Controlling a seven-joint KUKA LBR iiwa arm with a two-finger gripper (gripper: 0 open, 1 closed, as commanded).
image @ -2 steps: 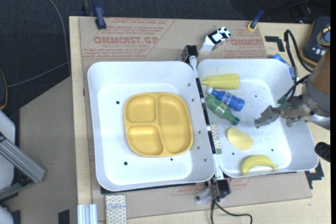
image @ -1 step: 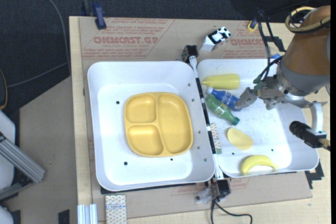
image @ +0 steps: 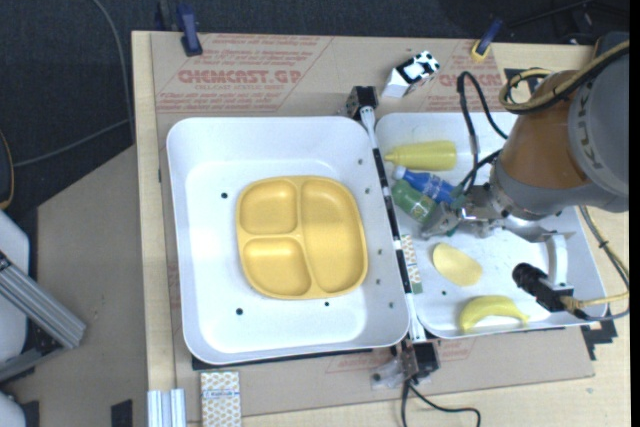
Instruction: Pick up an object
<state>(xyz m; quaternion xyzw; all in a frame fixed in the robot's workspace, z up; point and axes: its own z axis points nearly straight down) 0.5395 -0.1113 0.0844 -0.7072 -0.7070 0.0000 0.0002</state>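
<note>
The right bin (image: pixel 585 260) holds a yellow squeeze bottle (image: pixel 422 155) at its back left. Just in front of it lies a blue and green plastic bottle (image: pixel 418 192). A pale yellow oval piece (image: pixel 457 264) sits near the middle, and a banana (image: pixel 492 313) lies by the front wall. My gripper (image: pixel 447 218) is low inside this bin, just right of and in front of the green end of the plastic bottle and behind the oval piece. I cannot see anything held in it.
In the left bin (image: pixel 200 215) there is a yellow divided plate (image: pixel 301 237) in the middle. The grey arm with its orange band (image: pixel 540 150) covers the right bin's back right part. A divider strip (image: pixel 390 215) runs between the bins.
</note>
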